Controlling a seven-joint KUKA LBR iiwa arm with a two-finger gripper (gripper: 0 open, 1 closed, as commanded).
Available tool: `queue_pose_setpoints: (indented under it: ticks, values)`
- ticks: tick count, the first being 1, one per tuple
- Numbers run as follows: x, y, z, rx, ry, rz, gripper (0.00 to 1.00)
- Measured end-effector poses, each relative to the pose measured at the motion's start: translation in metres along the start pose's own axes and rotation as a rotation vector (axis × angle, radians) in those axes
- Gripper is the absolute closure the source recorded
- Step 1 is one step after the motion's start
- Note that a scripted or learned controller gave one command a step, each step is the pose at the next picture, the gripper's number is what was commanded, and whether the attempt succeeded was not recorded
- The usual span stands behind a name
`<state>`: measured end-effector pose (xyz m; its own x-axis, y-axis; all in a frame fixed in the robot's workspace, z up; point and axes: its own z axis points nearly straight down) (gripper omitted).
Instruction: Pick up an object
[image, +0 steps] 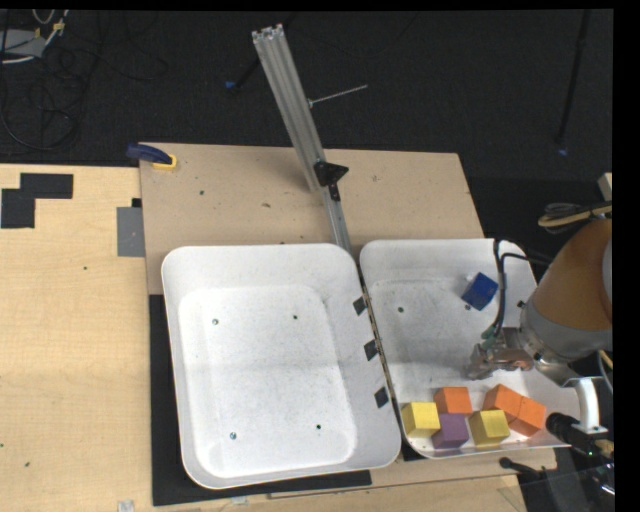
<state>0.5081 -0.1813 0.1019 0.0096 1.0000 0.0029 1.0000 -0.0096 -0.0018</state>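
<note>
I see my pincer (487, 362) low in the right bin (420, 262), though I cannot tell how it is set, with the blue block (480, 290) apart up-screen and the orange, yellow and purple blocks (470, 415) clustered just below it.

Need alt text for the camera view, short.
A grey arm reaches from the right, its gripper low in the right bin, above a cluster of yellow, orange and purple blocks. A blue block sits apart; the left bin adjoins.
</note>
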Motion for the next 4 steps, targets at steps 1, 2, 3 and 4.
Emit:
queue_pose_setpoints:
  ticks: [1,2,3,4]
  values:
    - [-0.002,0.008,-0.06,-0.005,-0.004,-0.011,1.0]
    - [-0.001,0.005,-0.103,-0.004,-0.003,-0.012,1.0]
    - [-0.004,0.011,-0.147,-0.004,-0.004,-0.011,1.0]
    - [0.043,0.032,-0.134,0.002,0.0,-0.013,1.0]
